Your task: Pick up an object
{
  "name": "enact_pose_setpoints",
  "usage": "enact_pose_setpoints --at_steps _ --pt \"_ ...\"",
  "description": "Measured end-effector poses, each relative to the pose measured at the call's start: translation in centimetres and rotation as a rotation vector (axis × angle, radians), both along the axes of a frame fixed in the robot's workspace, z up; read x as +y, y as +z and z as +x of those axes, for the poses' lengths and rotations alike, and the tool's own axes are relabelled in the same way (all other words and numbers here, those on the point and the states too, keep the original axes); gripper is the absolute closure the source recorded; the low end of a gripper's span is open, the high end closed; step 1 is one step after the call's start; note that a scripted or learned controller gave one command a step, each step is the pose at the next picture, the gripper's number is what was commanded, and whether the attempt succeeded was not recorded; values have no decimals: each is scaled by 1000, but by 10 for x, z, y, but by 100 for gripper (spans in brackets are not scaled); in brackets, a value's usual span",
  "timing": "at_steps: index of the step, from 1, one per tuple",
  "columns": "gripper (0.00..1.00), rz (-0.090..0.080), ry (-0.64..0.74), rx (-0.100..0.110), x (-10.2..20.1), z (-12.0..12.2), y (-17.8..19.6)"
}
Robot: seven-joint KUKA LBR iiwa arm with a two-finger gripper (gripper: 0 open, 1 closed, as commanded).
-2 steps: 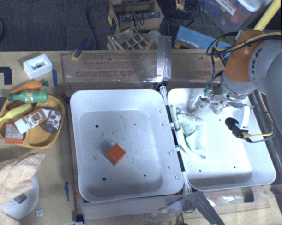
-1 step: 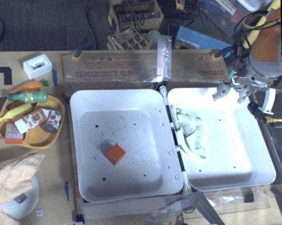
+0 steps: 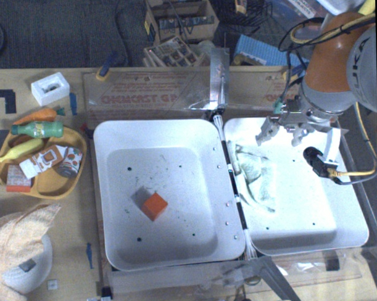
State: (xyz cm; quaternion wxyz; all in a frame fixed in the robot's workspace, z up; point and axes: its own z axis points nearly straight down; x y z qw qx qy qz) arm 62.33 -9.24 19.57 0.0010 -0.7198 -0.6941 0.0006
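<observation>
Gripper (image 3: 282,132) hangs above right bin (image 3: 315,232), near its far edge, fingers spread, nothing between them. Orange block (image 3: 155,206) lies in left bin (image 3: 114,140), well apart. Looks light, rigid, flat-faced; judge pinch across opposite flat sides. Crumpled clear wrapper (image 3: 254,175) in right bin: soft, slippery.
</observation>
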Motion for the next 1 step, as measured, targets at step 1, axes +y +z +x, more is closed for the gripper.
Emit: enact_pose_setpoints --at_steps 1 --pt "0 -3 117 -6 -91 13 27"
